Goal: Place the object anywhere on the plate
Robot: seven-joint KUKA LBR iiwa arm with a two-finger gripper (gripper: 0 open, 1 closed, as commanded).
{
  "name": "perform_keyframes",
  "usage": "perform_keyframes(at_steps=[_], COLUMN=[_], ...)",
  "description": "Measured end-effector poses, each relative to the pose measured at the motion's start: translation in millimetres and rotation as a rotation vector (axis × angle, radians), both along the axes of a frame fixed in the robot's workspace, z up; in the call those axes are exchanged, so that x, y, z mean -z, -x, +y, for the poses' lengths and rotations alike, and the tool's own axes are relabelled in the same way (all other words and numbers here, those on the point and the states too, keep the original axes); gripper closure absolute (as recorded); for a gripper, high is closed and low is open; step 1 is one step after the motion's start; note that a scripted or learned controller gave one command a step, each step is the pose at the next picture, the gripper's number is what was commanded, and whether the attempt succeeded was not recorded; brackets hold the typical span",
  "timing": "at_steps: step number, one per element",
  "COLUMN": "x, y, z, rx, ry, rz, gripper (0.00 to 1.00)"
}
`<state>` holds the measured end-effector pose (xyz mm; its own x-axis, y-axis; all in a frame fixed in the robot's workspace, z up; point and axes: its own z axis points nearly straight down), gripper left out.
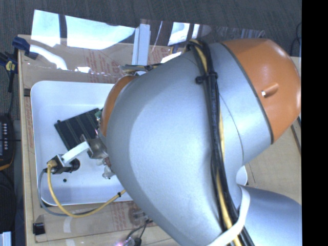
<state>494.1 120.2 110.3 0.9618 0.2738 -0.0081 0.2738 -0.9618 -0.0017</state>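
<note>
A black ridged slab (77,128) lies flat in the left bin (37,117), towards its middle, with a small green piece (97,116) at its right end. My gripper (102,160) hangs just below and to the right of the slab, low over the bin floor. A white bar (77,150) sticks out from the gripper to the left and ends in a black and yellow fitting (64,164). I see nothing held. The arm's grey body (174,147) hides the bin's right part and whatever lies there.
A yellow cable (61,206) loops from the fitting along the bin's front edge and back under the arm. The orange band (261,81) and grey links cover most of the right bin. Cardboard and clear plastic sheets (82,32) stand behind the bins.
</note>
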Motion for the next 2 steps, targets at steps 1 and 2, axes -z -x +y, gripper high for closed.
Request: perform_keyframes(at_steps=[1, 2], x=[-110, -83], y=[9, 18], z=[-22, -51], rx=[-0.122, 0.032], ry=[-0.003, -0.002], rz=[-0.004, -0.001], gripper=[1.0, 1.0])
